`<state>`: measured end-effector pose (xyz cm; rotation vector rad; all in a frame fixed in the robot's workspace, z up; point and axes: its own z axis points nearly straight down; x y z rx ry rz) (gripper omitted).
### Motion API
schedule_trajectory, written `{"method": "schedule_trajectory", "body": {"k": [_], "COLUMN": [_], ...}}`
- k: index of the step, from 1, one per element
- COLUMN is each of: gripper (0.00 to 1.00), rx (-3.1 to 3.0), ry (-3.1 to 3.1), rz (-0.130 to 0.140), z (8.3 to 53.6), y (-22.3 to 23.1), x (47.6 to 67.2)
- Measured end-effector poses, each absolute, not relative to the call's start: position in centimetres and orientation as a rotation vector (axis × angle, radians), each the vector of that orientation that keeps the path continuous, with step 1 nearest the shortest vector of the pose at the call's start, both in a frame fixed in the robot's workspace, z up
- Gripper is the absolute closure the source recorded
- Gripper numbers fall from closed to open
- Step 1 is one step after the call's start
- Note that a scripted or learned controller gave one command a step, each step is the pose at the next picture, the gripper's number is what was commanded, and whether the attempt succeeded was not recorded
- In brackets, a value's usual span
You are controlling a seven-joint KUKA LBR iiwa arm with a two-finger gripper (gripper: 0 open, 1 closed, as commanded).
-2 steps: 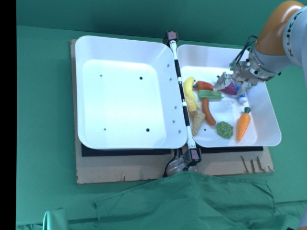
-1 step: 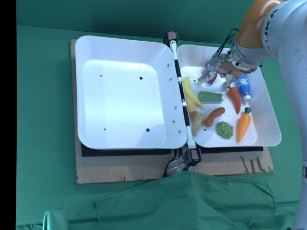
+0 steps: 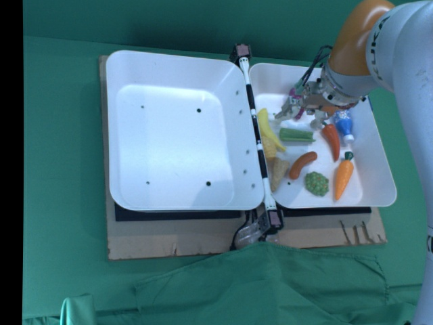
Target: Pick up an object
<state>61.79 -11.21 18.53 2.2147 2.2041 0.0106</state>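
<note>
Gripper (image 3: 302, 109) hangs over the back of the right bin (image 3: 379, 181), just above the green bean (image 3: 296, 135); whether it is spread or closed I cannot tell, and nothing shows in its hold. Every candidate lies in that bin: a yellow corn (image 3: 268, 133) by the divider, a cone (image 3: 280, 172), a sausage (image 3: 302, 164), a green lump (image 3: 316, 183), two carrots (image 3: 344, 175), a blue bottle (image 3: 344, 124). The left bin (image 3: 128, 66) sits alongside as the likely drop place. Judging by position, the bean is the probable target, lying apart enough from its neighbours for a clean grasp.
</note>
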Motion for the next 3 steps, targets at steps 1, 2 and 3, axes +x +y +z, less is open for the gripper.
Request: {"method": "schedule_trajectory", "body": {"k": [1, 2, 3], "gripper": [0.00, 1.00, 1.00], "rx": [2.217, 2.212, 2.217], "ry": [2.203, 2.196, 2.212], "rz": [0.015, 0.020, 0.010], "z": [18.6, 19.9, 18.4], "y": [-13.1, -13.2, -16.6], "x": [56.8, 57.1, 63.1]}}
